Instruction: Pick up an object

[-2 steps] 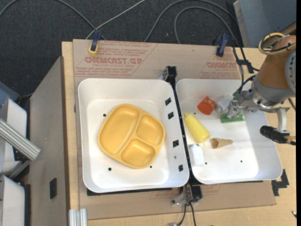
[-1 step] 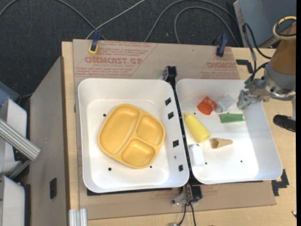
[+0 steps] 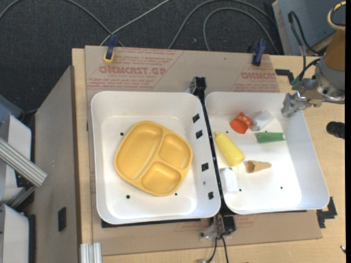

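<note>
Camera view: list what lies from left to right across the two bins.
Yellow divided plate → yellow bottle → orange-red piece → green block → the tool at the right bin's far right rim.

a dark grey carpeted floor [image 3: 66, 15] fills the top of the view, with thin cables [image 3: 164, 4] looping across it. the bench is topped with a brown cardboard sheet [image 3: 164, 64] printed in red letters, pinned at its far edge by two blue clamps [image 3: 111, 52], one left and one right. a paler wooden board [image 3: 52, 147] lies along the left side, with a ribbed metal rail [image 3: 19, 160] slanting over it. the light is even and soft, with faint shadows.
</note>
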Controlling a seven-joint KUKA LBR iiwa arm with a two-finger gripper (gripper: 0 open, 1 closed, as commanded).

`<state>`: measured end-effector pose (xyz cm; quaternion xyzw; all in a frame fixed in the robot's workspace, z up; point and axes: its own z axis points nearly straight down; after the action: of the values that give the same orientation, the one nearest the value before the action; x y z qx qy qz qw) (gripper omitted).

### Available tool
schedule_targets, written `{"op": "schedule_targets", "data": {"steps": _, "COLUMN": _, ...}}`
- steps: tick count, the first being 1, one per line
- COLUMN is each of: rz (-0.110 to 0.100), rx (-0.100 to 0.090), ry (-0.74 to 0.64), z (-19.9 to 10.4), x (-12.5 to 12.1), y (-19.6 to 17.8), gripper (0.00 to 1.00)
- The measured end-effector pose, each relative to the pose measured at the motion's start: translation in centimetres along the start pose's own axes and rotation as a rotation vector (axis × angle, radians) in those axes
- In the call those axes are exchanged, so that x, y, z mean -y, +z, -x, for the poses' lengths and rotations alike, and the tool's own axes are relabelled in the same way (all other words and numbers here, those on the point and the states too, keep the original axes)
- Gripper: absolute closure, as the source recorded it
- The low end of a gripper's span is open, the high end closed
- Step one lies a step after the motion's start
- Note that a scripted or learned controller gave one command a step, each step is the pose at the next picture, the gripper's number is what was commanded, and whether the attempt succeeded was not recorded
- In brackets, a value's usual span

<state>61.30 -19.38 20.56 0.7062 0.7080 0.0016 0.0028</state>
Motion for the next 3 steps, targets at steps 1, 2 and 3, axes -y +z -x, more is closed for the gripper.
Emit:
{"op": "schedule_targets", "data": {"steps": 1, "rz": 0.002, "rx": 0.001, "ry": 0.0, "z": 0.0, "x": -0.2, "y": -5.4, "gripper": 1.0}}
{"op": "schedule_targets", "data": {"steps": 2, "rz": -0.007, "rx": -0.004, "ry": -0.004, "z": -5.6, "x": 0.6, "y": -5.6, "gripper": 1.0}}
{"op": "schedule_targets", "data": {"steps": 3, "rz": -0.009, "rx": -0.005, "ry": -0.004, "z": -10.5, "x": 1.3, "y": -4.9, "gripper": 1.0}}
